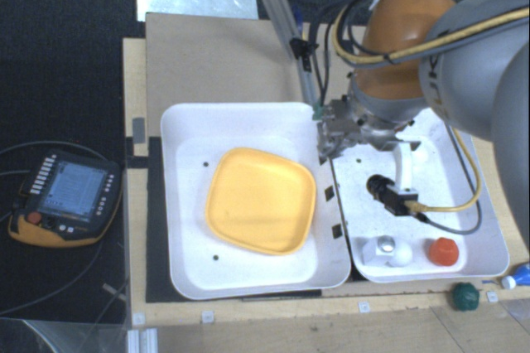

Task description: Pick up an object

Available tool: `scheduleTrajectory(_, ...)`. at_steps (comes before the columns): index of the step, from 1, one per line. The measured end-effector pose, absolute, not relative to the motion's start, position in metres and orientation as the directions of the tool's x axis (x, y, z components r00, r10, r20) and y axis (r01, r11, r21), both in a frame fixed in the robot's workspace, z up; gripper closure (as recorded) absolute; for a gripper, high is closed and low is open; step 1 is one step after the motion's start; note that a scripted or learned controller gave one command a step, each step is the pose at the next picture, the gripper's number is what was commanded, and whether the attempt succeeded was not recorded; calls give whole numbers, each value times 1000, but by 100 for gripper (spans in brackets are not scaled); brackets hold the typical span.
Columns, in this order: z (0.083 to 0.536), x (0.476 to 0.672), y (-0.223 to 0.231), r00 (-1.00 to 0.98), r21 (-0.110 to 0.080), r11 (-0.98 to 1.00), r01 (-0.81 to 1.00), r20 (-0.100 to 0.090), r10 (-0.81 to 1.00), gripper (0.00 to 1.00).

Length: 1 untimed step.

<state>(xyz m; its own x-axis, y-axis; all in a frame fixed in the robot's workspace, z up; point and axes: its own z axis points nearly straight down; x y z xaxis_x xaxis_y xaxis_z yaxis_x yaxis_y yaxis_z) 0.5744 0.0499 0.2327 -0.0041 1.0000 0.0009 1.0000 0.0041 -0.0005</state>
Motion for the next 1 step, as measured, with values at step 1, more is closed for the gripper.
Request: scheduleTrajectory(1, 238, 561, 93, -4, 1, 4, 1000, 1, 1000, 100)
